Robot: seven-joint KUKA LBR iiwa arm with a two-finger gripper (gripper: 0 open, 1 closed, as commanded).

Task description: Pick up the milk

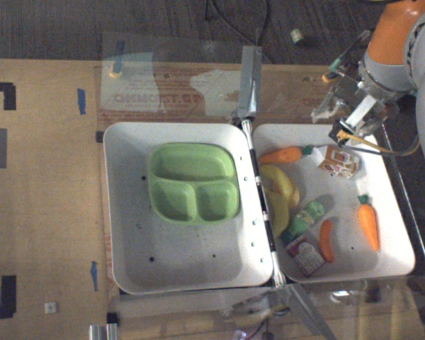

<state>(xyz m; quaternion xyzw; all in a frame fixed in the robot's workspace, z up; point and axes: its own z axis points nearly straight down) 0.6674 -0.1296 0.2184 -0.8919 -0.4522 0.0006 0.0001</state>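
A small white carton with brown-orange print (339, 162), which I take for the milk, lies flat in the far right part of the right bin (400, 261). My gripper (328, 108) hangs above the far rim of that bin, up and slightly left of the carton and clear of it. Nothing shows between its fingers, and their spacing is too blurred to read. The grey arm with its orange band (397, 30) comes in from the upper right corner.
The right bin also holds a carrot (281, 155) at its far left, two bananas (280, 193), a green bottle (304, 218), a red-and-white carton (306, 255), a small orange piece (326, 240) and another carrot (368, 222). A green divided plate (194, 182) sits in the left bin (127, 253).
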